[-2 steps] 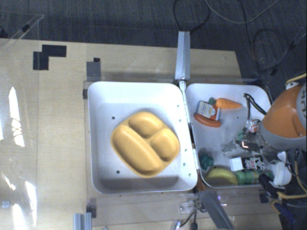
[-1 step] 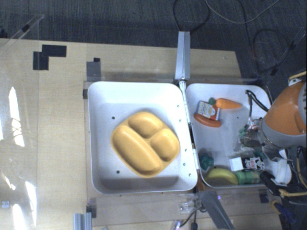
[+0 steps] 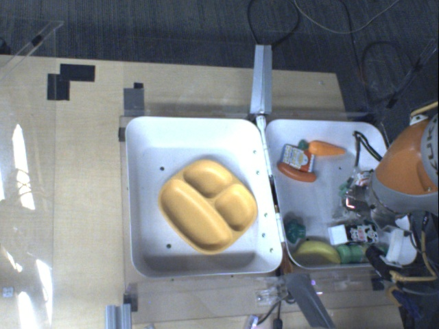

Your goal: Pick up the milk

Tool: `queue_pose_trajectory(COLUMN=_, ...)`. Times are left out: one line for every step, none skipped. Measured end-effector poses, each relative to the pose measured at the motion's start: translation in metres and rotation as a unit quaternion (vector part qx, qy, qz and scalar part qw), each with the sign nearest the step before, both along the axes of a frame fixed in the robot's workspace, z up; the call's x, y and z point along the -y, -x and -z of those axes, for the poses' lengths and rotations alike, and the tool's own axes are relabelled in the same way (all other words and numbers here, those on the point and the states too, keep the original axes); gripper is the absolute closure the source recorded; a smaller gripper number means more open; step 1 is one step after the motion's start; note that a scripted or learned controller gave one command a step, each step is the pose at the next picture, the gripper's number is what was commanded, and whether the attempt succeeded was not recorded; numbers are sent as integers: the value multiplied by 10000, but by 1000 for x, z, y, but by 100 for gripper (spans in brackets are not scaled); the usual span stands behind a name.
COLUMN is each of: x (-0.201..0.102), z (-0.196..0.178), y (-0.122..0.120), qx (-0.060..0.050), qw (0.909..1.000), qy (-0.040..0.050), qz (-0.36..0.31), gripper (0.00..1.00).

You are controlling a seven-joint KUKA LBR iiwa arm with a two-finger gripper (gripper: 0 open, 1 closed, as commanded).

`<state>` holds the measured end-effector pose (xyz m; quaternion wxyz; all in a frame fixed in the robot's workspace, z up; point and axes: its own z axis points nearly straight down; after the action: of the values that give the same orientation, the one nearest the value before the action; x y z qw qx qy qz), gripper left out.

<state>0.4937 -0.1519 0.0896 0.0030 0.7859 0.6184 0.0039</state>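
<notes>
Where the pale wooden tabletop (image 3: 82, 204) stretches off to the far left of the fingers, two black markings lie near its back edge. Nearer the fingers, though well apart from them, the left white bin (image 3: 144, 156) holds a yellow sectioned plate (image 3: 208, 204) with three hollows, lying in its middle. A grey metal post (image 3: 262, 81) stands at the back of the seam between the two bins.

Inside the right white bin (image 3: 322, 204), up and to the left of the fingers, the small milk carton (image 3: 295, 156), with a green and white label, lies near the back. It rests against a red sausage (image 3: 298, 173), and an orange carrot (image 3: 326, 149) lies just behind it. The carton is apart from the fingers, with bare bin floor between.

Low and to the left of the fingers, a dark green vegetable (image 3: 295, 230) sits by the bin's left wall, a yellow banana (image 3: 317, 252) lies along the front wall, and a green piece (image 3: 351, 253) lies just beside it.

The gripper (image 3: 353, 218) hangs over the right side of this bin, under the arm's orange band (image 3: 408, 163). Cables and small parts crowd it, so whether the fingers are open or closed cannot be told. Nothing is seen between them.
</notes>
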Motion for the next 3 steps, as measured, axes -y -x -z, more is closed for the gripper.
queue_pose_trajectory(x=-36, z=-1, y=1, qx=36, qw=9923, qy=53, qz=-1240, gripper=100)
queue_pose_trajectory(x=-37, z=0, y=1, qx=26, qw=9922, qy=43, qz=-1245, gripper=0)
queue_pose_trajectory(x=-39, z=-11, y=-1, qx=54, qw=9919, qy=33, qz=-1265, gripper=100)
